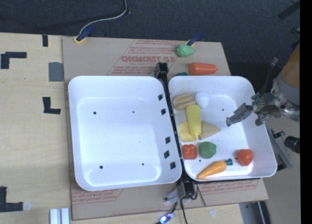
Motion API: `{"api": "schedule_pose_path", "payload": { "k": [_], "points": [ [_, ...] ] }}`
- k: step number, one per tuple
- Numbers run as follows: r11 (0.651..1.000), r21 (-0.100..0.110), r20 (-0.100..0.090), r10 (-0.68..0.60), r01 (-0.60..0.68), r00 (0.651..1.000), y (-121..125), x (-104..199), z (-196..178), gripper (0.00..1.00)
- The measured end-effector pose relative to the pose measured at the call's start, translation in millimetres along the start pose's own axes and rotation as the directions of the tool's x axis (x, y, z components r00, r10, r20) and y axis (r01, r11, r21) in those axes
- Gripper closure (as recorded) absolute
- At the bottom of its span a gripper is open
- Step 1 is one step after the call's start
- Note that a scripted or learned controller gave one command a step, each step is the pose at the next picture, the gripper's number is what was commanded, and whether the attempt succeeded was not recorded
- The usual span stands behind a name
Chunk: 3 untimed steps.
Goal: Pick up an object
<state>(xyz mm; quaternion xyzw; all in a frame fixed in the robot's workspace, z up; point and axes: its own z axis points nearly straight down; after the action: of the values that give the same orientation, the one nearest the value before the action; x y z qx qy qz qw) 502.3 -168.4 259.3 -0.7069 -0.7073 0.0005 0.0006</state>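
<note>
Fingers (237, 117) of mine hang over the right bin (229, 84), near its right wall; whether they are spread or pressed together I cannot tell, since only one dark finger shows clearly, slanting down-left. Nothing visible between them.

Nearest candidates: pale wedge (209, 129) just left of the fingertip, apart from it. Yellow bottle-like piece (193, 120) upright along the bin's middle, lying on a yellow slice (184, 132). Tan bread roll (183, 101) above it, touching a small white item (202, 100), possibly an egg. Lower row: red-orange tomato piece (189, 151) beside a green round piece (207, 149); carrot (213, 169) along the near wall; red pepper-like piece (244, 156) toward the right corner.

Left bin (117, 84) sits against the right one, black clips between them.

Outside, on cardboard (141, 59) behind the bins: green lump (185, 50), second orange carrot (203, 68)
</note>
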Motion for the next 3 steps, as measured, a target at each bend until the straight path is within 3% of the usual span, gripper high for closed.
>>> {"api": "schedule_pose_path", "payload": {
  "k": [1,2,3],
  "points": [
    [1.000,0.005,-0.006,-0.017,0.017,1.000,56,151,79,0.00],
    [1.000,0.002,0.000,-0.002,0.002,1.000,56,141,64,1.00],
    [1.000,-0.016,-0.003,-0.012,0.012,1.000,109,232,-49,1.00]
  ]
}}
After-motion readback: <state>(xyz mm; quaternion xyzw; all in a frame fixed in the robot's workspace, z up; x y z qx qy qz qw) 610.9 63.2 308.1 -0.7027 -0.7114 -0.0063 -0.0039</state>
